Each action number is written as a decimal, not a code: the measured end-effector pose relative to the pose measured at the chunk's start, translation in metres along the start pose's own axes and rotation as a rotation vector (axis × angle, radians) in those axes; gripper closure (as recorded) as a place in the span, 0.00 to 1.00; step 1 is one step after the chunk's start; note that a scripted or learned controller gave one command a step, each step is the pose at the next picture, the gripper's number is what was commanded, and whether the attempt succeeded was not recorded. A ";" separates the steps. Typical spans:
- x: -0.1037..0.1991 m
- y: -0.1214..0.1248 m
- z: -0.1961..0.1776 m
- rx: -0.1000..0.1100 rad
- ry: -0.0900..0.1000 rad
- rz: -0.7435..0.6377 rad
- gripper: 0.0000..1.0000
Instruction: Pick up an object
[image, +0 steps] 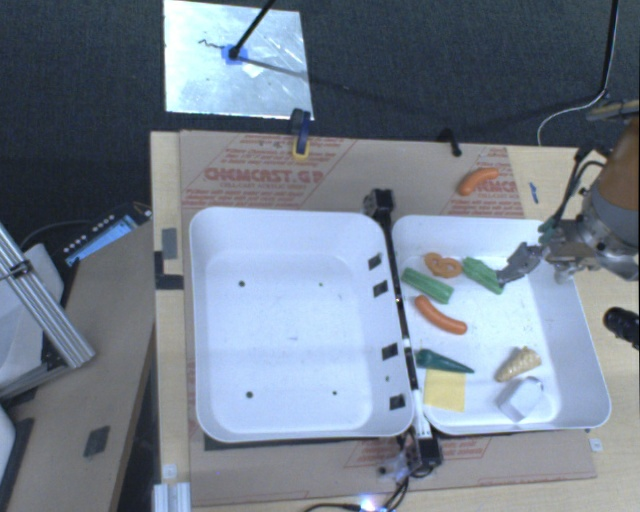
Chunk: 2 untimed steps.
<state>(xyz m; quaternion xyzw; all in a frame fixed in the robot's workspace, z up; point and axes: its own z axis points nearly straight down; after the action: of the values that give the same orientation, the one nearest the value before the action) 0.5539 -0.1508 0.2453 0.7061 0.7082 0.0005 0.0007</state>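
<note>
My gripper (516, 266) hangs over the upper right part of the right bin (575, 340), its tip right beside a small green piece (481, 274); whether they touch is unclear. Left of that piece lie an orange pretzel shape (442, 265) and a longer green vegetable (428, 285). Lower in the bin are an orange sausage (441, 316), a dark green pointed piece (443, 362), a yellow square (446, 392), a beige cone (518, 363) and a small white cup (522, 398).
The left bin (200, 300) adjoins the right one along a black-clipped divider (400, 320). Another orange sausage (478, 181) lies on the cardboard behind the right bin. A blue and yellow clamp (299, 133) sits at the bench's far edge.
</note>
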 end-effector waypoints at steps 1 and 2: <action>0.001 -0.051 0.168 0.010 0.003 0.004 0.00; 0.001 -0.046 0.150 -0.002 -0.001 0.001 1.00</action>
<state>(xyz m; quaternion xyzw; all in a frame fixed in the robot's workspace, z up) 0.5077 -0.1503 0.0951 0.7064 0.7078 0.0011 0.0016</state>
